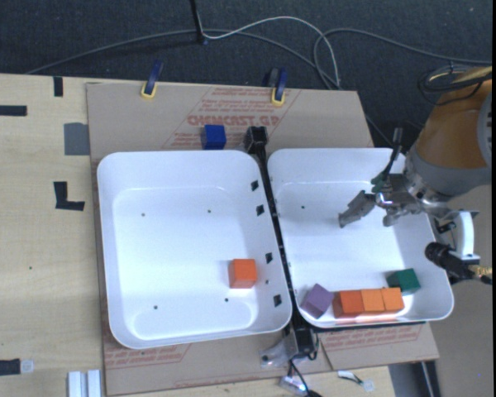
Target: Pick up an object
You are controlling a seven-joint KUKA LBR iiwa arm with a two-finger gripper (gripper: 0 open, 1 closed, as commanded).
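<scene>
In the right bin (314, 180), along its front wall, lie a purple block (317, 300), a long orange block (368, 303) and a small green block (404, 281). An orange cube (243, 273) sits alone in the left bin (149, 213), towards its front right. My gripper (370, 215) hangs over the right bin's middle right, well behind the row of blocks. It is open with nothing between its fingers.
A blue cube (214, 136) rests on the cardboard behind the left bin, outside both bins. A black divider (270, 222) with clips runs between the bins. Cables (256, 30) lie on the dark floor at the back.
</scene>
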